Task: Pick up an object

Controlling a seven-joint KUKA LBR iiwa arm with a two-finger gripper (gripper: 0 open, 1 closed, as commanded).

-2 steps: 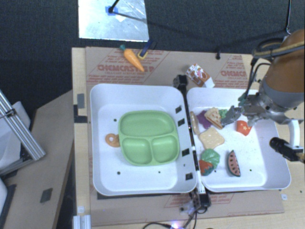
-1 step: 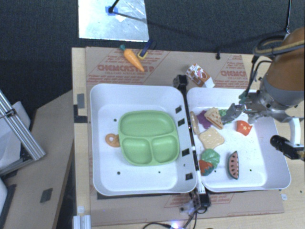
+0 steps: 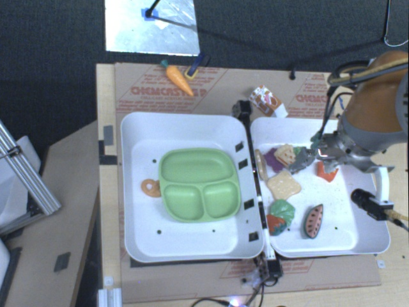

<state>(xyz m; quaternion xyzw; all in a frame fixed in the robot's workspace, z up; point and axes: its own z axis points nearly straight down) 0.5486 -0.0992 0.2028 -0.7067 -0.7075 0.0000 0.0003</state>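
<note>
My gripper [image 3: 303, 160] hangs low over the back middle of the right bin [image 3: 358, 238], its tip next to a small tan cracker [image 3: 285, 153] that lies on a purple piece [image 3: 272, 162]. A red piece [image 3: 327, 174] lies just right of the gripper, partly under the wrist. A slice of toast [image 3: 283, 185] lies in front of it. Further forward are a green and red vegetable [image 3: 280, 213] and a watermelon slice [image 3: 313, 221]. Nothing shows between the fingers.
The left bin [image 3: 137, 171] holds a green divided plate [image 3: 198, 184] and a small pretzel [image 3: 151, 188]. Behind the bins, on the board, lie an orange carrot [image 3: 179, 80] and a small packet [image 3: 268, 101]. A thin tan stick [image 3: 260, 164] lies along the right bin's left wall.
</note>
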